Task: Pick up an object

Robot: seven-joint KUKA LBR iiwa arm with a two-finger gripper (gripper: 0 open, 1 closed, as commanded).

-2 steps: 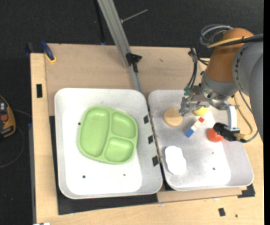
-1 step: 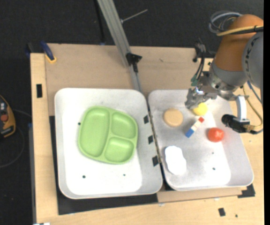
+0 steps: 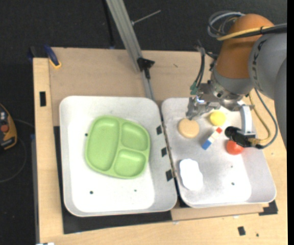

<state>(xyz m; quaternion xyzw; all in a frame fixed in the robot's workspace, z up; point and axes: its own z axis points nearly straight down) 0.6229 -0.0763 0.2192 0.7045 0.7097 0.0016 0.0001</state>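
Tan round disc (image 3: 189, 128) lies in the right white bin (image 3: 249, 188), directly beneath the claw (image 3: 194, 111); whether its grip is apart or together cannot be told. A yellow ball (image 3: 217, 118) sits nearby.

The grey arm (image 3: 269, 50) reaches in from the right, its orange band (image 3: 239, 40) above the wrist, bent steeply downward. The gripper (image 3: 198, 108) points down at the wrist's lower left, cables looping beside it.
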